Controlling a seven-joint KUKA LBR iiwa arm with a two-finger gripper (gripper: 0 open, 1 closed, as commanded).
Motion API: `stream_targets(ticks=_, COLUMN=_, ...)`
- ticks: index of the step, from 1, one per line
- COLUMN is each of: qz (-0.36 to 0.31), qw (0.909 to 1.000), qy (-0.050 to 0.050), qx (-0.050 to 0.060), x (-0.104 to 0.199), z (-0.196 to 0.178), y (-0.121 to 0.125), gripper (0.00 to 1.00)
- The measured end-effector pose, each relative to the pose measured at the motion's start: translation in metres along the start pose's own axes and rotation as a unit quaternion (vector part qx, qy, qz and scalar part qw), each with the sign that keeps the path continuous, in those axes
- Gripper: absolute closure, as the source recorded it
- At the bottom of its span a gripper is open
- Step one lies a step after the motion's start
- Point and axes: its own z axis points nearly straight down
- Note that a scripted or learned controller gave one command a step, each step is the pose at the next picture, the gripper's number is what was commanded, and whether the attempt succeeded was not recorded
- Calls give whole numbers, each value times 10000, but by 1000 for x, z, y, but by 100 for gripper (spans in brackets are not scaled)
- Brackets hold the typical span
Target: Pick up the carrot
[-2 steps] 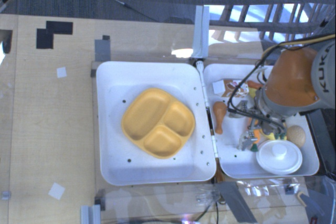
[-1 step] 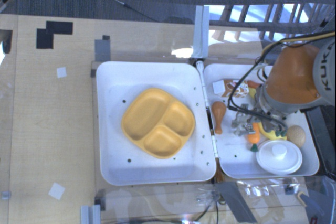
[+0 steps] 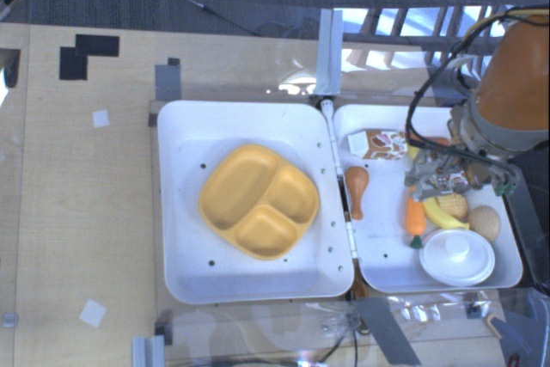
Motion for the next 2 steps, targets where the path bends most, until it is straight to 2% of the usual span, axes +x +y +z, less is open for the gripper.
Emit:
stream_targets(ticks=1, qz=291, qw=9995, qy=94, qx=-28, x=37, z=91, y=15, gripper=100)
stream_targets(ticks=2, qz=446, qw=9990, qy=20, qx=-9, x=26, z=-1, y=27, gripper=100)
